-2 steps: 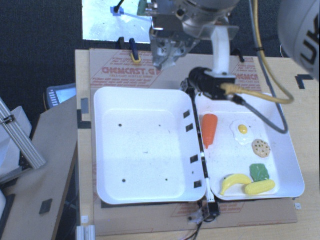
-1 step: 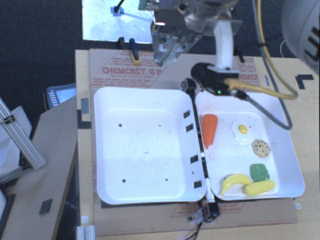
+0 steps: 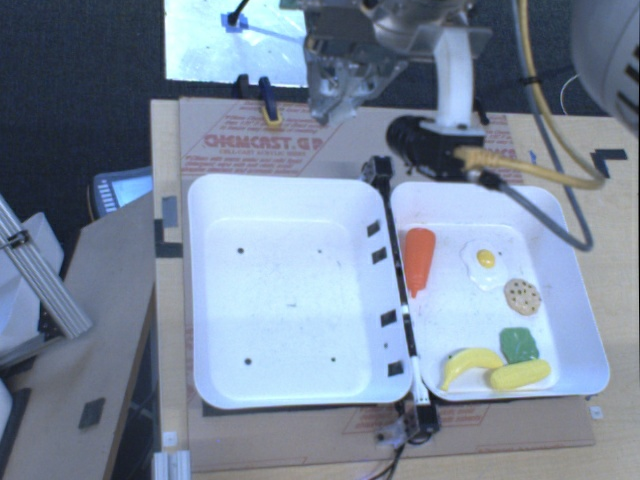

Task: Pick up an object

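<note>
Hovering beyond the bins' far rim, the gripper (image 3: pixel 330 93) hangs with nothing visibly between its jaws; whether they stand apart cannot be told. Nearest, the carrot (image 3: pixel 418 259) lies in the right bin (image 3: pixel 570 258), long axis near-to-far.

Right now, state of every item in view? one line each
gripper: raised above the bench behind the left bin, nothing seen in it
carrot: lying flat in right bin, near the divider
fried egg: flat, yolk up, right bin
cookie: flat, right bin
green piece: resting in right bin, touching the yellow piece
banana: lying on its side, right bin front
yellow piece: lying flat, right bin front
left bin: holds no items
</note>
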{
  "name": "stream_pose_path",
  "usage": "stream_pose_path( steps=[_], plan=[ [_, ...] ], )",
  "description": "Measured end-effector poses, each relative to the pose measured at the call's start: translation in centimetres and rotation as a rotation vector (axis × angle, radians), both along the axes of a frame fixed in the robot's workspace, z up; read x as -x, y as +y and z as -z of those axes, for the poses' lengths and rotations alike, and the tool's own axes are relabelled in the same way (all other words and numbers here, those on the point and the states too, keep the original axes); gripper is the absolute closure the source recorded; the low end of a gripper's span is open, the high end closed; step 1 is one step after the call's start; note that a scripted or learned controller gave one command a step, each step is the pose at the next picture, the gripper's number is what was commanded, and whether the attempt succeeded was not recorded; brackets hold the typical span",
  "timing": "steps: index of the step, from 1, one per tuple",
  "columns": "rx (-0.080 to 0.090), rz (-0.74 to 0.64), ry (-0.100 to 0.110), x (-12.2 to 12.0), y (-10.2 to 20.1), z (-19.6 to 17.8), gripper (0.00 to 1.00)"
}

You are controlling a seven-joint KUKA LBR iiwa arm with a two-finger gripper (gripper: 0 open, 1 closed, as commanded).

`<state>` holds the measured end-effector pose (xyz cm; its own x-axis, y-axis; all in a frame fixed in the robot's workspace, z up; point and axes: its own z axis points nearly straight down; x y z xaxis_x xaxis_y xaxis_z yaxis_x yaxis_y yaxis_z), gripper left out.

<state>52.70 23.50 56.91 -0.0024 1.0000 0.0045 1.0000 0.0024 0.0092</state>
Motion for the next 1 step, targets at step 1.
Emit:
stream_pose_path(
  steps=[1],
  plan=[
    [0.001,0.0,0.001,0.0,0.0,0.05,0.0]
  ],
)
